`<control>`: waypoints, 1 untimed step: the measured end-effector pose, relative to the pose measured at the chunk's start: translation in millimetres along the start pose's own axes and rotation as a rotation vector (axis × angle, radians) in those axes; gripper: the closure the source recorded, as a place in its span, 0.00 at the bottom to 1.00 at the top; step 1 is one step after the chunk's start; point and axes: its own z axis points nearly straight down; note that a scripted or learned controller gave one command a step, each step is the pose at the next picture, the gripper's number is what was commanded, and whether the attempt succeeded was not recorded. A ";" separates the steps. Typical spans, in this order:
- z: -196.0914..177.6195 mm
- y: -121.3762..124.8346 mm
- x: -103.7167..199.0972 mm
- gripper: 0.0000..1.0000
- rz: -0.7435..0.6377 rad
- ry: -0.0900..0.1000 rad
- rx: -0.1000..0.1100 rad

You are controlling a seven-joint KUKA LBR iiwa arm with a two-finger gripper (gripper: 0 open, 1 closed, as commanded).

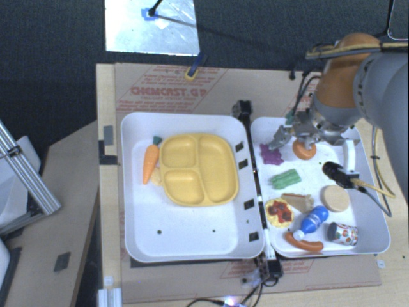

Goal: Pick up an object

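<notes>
My gripper (293, 135) hangs over the far left part of the right bin (377, 235). Just below it lie a purple bunch of grapes (273, 154) and an orange ring-shaped piece (305, 149). Nothing shows held in it. Nearer the front of that bin lie a green pod (285, 178), a tan round disc (335, 198), a pizza slice (279, 212) with a bread wedge (298, 201), a blue bottle (313, 221), a small printed can (343, 234) and a hot dog (304, 242).
The left bin (137, 229) holds a yellow divided plate (195, 169) and a carrot (149, 163) beside its left edge. A black divider (251, 171) runs between the bins. The grey arm (377, 88) comes in over the right bin's far right corner.
</notes>
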 end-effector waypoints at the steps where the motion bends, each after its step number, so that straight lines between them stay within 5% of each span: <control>1: 55.9 5.6 -6.2 0.00 0.000 0.000 -0.004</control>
